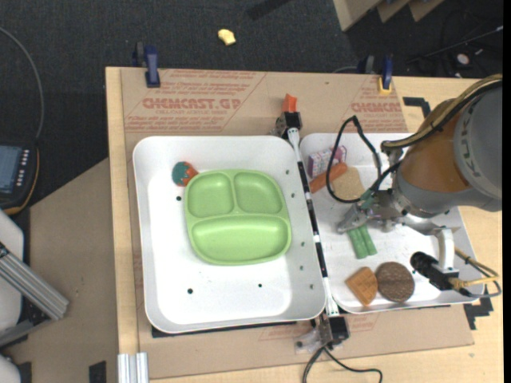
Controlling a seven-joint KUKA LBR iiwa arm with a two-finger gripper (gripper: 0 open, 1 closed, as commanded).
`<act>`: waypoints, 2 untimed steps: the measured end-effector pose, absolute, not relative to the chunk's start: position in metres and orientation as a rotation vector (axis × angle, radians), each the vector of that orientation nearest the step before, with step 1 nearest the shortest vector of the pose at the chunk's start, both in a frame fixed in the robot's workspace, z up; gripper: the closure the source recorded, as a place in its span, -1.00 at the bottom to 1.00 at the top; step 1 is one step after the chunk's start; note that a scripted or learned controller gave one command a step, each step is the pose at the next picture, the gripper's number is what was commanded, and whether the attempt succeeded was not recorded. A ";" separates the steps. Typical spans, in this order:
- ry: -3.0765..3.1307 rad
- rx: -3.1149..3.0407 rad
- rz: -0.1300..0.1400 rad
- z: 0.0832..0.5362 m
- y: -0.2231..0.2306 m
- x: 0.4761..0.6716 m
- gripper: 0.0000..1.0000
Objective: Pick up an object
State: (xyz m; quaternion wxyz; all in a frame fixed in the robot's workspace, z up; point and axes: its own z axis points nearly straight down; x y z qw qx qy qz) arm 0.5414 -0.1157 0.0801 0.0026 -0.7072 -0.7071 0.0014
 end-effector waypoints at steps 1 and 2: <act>-2.223 -2.225 -0.002 0.095 -0.117 0.544 1.00; -2.240 -2.214 -0.018 0.191 -0.028 0.589 1.00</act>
